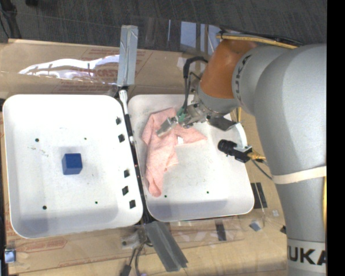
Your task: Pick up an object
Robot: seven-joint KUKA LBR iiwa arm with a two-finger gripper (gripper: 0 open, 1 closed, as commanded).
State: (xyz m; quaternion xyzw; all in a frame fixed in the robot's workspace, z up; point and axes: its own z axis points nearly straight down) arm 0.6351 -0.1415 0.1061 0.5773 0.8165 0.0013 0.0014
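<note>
KUKA arm fills the right side, big grey link closest to the lens, orange band above the wrist, reaching in over the right bin. Gripper sits low over the upper left part of that bin, right on the top end of the pink cloth. Can't tell if it is gripping, the tips are too small and buried against the fabric folds, so state unknown. Cloth is crumpled, bunched wider at the top under the gripper, with a flap spreading right toward the bin middle, and a narrower tail running down along the bin's left wall, ending near the lower left corner. Cloth lies on the bin floor as far as can be seen. Just right of the gripper, a black cable connector with a yellowish tip hangs off the arm over the bin's right half. Further out, left bin touches the right bin along a shared divider with black clips. Blue cube sits alone on the left bin's floor, left of centre, well apart from the gripper and cloth. Both bins rest on a cardboard-covered bench, shiny tape patch at the upper left, grey bracket standing above the seam between bins.
</note>
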